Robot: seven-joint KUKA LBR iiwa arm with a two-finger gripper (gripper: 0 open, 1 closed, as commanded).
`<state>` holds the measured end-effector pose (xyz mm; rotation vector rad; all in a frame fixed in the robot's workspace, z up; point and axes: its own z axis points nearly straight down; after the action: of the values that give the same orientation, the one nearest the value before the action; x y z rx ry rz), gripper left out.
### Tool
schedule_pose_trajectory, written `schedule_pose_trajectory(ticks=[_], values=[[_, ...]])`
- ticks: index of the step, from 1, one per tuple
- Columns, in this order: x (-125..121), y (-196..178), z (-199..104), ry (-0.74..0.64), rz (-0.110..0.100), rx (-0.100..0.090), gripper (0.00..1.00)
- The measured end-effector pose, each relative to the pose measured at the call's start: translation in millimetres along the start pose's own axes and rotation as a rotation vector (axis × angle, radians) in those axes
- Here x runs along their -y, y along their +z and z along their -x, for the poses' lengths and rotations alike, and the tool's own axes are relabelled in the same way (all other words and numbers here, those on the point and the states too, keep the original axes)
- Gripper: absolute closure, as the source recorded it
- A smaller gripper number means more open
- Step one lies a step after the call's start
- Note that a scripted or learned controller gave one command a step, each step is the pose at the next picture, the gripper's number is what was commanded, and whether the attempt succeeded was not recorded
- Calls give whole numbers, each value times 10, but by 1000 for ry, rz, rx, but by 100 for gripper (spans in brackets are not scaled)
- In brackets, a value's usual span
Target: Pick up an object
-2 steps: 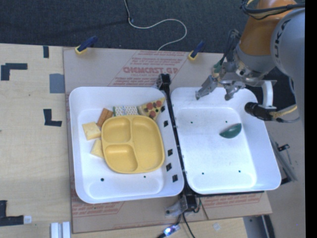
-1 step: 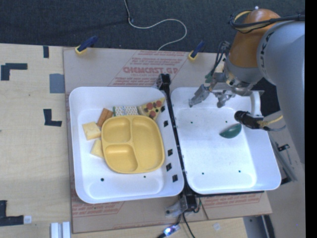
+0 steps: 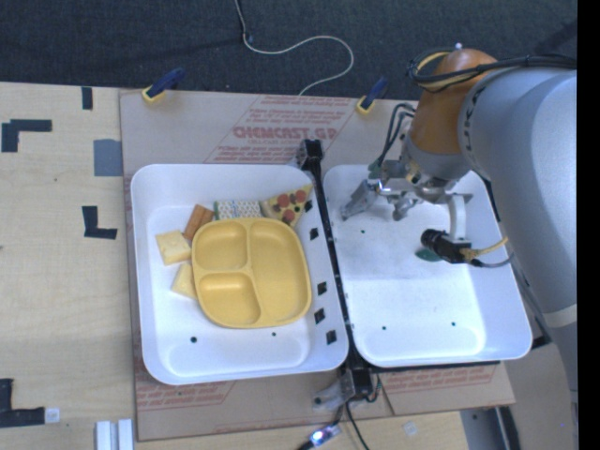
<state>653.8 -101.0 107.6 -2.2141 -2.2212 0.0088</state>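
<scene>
Two white bins sit side by side on the bench. Left bin (image 3: 150,251) holds a yellow tray (image 3: 251,272) with small pieces along its top and left edges. Gripper (image 3: 375,204) hangs over the right bin (image 3: 441,336), fingers apart, nothing between them, well apart from the tray. Arm reaches in from the right, bent downward.

Pincer (image 3: 378,202) above right bin (image 3: 441,331)

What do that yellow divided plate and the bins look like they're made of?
Yellow divided plate: probably molded plastic, matte with a soft sheen, rounded compartment ridges. Left bin and right bin: likely thin formed white plastic, smooth, with rolled rims; could be coated metal.
</scene>
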Motion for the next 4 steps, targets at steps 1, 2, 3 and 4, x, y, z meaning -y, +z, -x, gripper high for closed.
schedule_pose_trajectory(ticks=[1,2,3,4], values=[[4,251,-16,0,4,1,0],[-1,133,-20,-1,6,1,100],[-21,-303,-80,1,10,0,100],[-65,-931,-64,2,12,0,100]])
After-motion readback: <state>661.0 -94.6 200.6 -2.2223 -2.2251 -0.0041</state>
